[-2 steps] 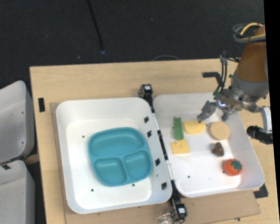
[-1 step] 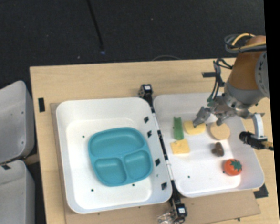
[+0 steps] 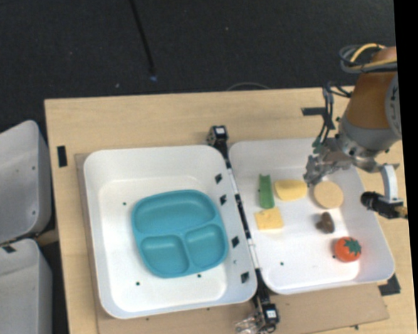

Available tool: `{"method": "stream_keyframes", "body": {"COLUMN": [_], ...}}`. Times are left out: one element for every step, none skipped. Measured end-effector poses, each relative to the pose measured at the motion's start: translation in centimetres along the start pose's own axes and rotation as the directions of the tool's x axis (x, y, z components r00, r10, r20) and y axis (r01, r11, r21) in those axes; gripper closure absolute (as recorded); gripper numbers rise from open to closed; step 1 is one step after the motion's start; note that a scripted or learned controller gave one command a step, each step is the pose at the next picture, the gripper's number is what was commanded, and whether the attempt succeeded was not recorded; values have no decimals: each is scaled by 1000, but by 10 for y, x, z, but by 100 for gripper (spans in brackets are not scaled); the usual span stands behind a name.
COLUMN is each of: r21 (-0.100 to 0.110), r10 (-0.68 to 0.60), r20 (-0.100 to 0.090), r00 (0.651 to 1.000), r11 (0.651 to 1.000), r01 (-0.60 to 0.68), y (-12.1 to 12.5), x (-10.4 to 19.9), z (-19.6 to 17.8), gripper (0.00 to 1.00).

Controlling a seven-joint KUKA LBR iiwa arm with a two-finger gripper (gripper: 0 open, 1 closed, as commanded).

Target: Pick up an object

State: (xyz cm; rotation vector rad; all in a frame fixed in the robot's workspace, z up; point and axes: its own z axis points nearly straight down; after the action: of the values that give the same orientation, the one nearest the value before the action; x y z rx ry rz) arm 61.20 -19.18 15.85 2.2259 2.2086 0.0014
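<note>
Two shallow white bins sit side by side on a pale wooden bench (image 3: 155, 116), and the pincer (image 3: 318, 169) hangs over the right bin (image 3: 302, 277); whether it is apart or together cannot be told. Just below it lies a flat tan disc (image 3: 329, 194); just to its left, a soft-looking yellow wedge (image 3: 290, 190). Farther left stand a slim green piece (image 3: 266, 191) and a yellow block (image 3: 270, 219). Below the disc are a small dark brown lump (image 3: 325, 223) and a glossy round tomato (image 3: 347, 249). Well to the left, a smooth teal plate (image 3: 178, 233) with three compartments rests in the left bin (image 3: 110, 291).
</note>
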Motion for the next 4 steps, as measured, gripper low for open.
{"method": "stream_keyframes", "body": {"r21": [-1,-2,4,5], "r10": [-2,-10,-14,-13], "r20": [-1,0,-4,-4], "r00": [1000,1000,1000,1000], "r11": [1000,1000,1000,1000], "r01": [2,10,14,13], "y": [0,2,-8,-4], "x": [-11,-13,42,90], "z": [-50,-103,-111,-109], "gripper": [100,100,100,100]}}
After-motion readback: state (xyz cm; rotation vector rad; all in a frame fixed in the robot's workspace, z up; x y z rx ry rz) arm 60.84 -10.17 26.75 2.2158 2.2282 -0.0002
